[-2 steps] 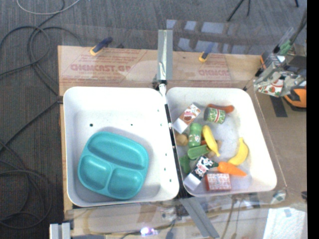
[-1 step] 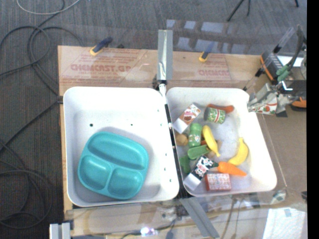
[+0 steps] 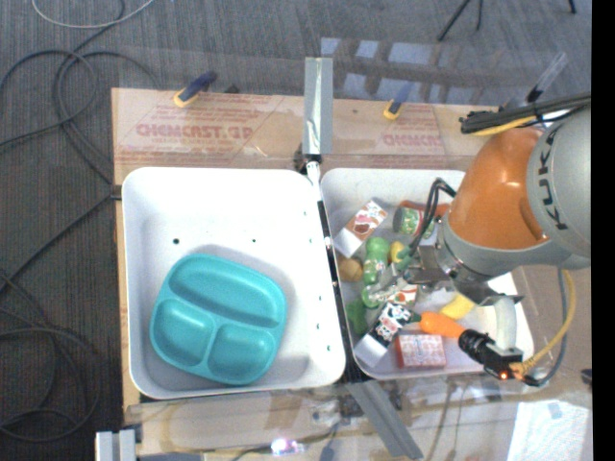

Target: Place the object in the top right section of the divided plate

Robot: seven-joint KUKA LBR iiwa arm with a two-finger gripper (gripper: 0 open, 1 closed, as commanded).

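Divided plate (image 3: 219, 320), a teal plastic dish with one long section and two smaller ones, lies bare in the left white bin (image 3: 144, 200), well apart from the gripper and on the far side of the central rim from it. No object rests in any section, so placement is judged not yet begun; picking, carrying across and releasing all remain.

Grey arm with orange band (image 3: 500, 209) reaches over the right white bin (image 3: 527, 339); its gripper (image 3: 415, 275) sits low among the clutter, and whether it is clenched or released cannot be told, nor which item is the intended object.

Counts, largest first: two bins; one plate of three sections; one arm. Just beside and below the gripper lie roughly ten small items, exact number uncertain: one red printed box (image 3: 421, 351), one orange carrot-shaped toy (image 3: 444, 325), one yellow piece (image 3: 459, 306), several green pieces (image 3: 377, 252) and small printed cartons (image 3: 367, 221).
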